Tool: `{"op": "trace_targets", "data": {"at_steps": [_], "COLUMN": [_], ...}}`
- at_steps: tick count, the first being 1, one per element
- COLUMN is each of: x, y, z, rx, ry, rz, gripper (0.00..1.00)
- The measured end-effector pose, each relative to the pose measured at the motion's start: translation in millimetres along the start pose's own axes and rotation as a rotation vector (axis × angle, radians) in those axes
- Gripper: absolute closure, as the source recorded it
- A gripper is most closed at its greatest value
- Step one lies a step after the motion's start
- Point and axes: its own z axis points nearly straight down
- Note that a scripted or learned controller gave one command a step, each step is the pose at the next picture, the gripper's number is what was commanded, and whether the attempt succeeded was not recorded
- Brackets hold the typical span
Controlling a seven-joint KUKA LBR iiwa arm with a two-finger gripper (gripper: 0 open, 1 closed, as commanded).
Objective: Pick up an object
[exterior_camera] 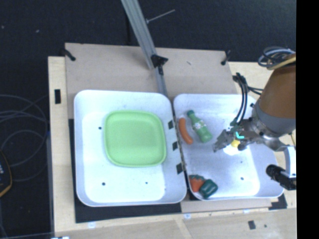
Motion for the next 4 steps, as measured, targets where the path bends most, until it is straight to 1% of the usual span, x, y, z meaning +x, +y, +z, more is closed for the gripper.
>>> {"op": "trace_targets", "data": {"at_steps": [1, 2, 3, 4], "x": [0, 0, -10, -11], "y": [0, -3, 0, 0], "z": [0, 63, 116, 135], "rx": [0.000, 0.005, 0.004, 0.000], "ry": [0.000, 0.000, 0.000, -0.001], "rz": [0.000, 0.001, 0.001, 0.001], "gripper": [0.00, 0.00, 0.00, 0.00]}}
